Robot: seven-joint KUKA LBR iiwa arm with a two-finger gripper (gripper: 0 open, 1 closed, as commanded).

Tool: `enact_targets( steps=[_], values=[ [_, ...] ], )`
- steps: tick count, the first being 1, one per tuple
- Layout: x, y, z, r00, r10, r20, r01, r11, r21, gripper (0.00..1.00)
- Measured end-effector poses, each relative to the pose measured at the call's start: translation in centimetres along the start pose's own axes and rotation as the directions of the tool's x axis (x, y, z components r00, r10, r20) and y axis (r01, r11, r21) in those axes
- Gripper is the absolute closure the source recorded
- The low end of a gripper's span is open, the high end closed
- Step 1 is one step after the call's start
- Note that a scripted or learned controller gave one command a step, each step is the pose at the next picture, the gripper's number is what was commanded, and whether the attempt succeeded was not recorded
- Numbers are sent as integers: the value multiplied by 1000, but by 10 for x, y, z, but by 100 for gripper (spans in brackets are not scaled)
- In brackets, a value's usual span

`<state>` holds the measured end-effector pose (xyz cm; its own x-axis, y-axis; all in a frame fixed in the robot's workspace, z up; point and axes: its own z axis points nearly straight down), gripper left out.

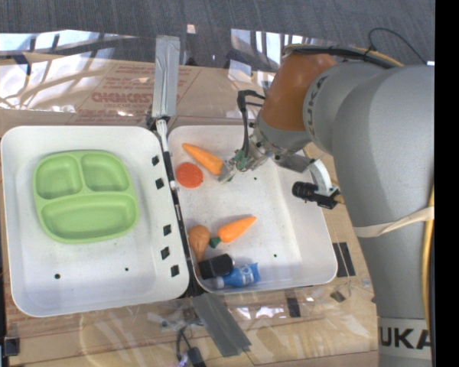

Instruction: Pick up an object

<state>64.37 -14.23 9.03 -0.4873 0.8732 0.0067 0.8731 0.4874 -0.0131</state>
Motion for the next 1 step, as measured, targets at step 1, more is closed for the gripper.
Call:
enact_targets(
  steps=[1],
  values=[
    [16, 12, 3, 1000, 18, 2, -18, 1000, 26, 0]
  ],
)
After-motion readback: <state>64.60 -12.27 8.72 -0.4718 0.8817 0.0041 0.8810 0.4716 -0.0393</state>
